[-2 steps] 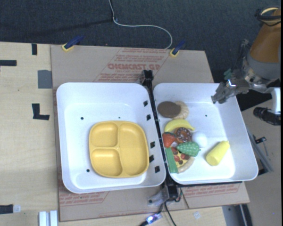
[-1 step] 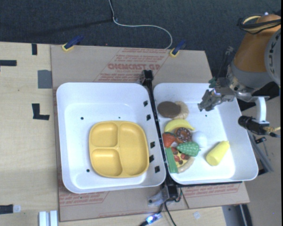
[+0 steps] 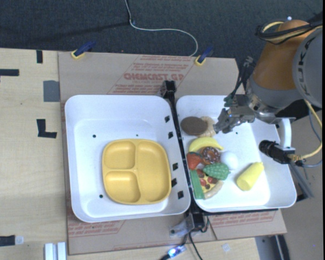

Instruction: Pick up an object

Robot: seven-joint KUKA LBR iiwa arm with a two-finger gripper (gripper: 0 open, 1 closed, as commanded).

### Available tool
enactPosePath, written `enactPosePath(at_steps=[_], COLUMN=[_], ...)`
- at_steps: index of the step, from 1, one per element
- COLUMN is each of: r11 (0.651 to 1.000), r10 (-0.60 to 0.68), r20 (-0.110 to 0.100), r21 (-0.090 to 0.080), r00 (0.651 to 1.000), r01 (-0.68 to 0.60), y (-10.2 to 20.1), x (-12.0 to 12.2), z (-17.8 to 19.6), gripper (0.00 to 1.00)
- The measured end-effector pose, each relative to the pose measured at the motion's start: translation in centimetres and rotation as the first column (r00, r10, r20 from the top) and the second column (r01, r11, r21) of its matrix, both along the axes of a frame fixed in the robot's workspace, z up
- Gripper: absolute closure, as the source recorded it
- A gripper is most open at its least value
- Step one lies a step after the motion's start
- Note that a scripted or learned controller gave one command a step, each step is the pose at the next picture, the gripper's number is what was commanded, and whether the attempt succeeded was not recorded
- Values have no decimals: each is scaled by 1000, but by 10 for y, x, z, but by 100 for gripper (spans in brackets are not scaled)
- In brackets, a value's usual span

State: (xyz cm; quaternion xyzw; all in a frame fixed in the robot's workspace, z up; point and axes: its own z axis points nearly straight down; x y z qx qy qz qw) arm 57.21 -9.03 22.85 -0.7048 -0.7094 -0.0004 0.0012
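Arm, grey w/ orange band, is reaching in from the right and is hanging over the rear of the right bin. Gripper is sitting low above the bin's back-left area, just right of a brown round pc and a small tan pc. Finger state: cannot tell; tips are reading as one dark mass, nothing visible between them.

Right bin contents are clustering left-centre: banana, red/brown donut-like item, white ball, green bumpy veg, pizza slice, all touching or just beside each other. Yellow block is lying apart to the right, tilted.

Left bin is holding a yellow divided plate, three compartments, sitting flat toward the front-centre.

Both bins are resting on a cardboard sheet, clipped at the rear. Black clamp is sitting at the seam between the bins.
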Motion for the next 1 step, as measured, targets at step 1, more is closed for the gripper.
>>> enactPosePath(at_steps=[1], r11=[1000], r10=[-2], r20=[-1], r21=[-1], r00=[1000], r01=[2], y=[30], x=[-4], z=[4], gripper=[100])
